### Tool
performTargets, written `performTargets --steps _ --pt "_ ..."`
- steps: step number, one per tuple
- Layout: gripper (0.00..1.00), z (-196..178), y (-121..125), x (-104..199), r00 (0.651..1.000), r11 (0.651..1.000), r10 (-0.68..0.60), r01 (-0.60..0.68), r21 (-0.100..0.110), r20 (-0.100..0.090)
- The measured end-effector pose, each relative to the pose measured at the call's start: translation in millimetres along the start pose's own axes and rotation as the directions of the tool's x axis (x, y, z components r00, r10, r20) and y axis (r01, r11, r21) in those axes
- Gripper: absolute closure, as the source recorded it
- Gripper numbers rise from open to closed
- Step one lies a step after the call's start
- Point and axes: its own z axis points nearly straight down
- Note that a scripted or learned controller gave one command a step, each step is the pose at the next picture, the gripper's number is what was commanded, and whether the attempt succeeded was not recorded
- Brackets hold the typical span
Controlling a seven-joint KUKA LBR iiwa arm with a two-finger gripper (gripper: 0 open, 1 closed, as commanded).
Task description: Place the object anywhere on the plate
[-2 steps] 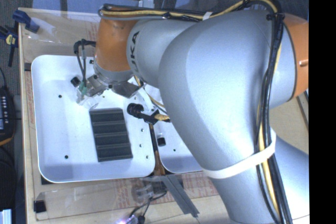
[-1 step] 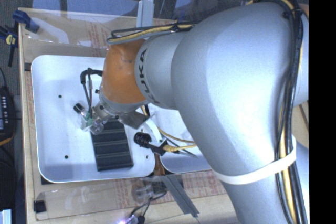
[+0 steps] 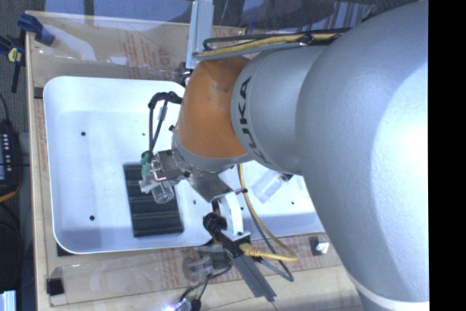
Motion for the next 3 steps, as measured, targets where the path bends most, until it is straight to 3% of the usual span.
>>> performTargets --steps 1,2,3 --pt "1.0 0.2 18.4 71.8 0.991 0.991 0.134 -0.134 0.0 0.0" --pt "1.0 34.1 65.1 16.4 0.997 0.997 -0.072 0.072 0.0 0.001" --pt "1.0 99.6 75.1 18.2 0.996 0.996 0.093 -0.093 0.003 -0.003"
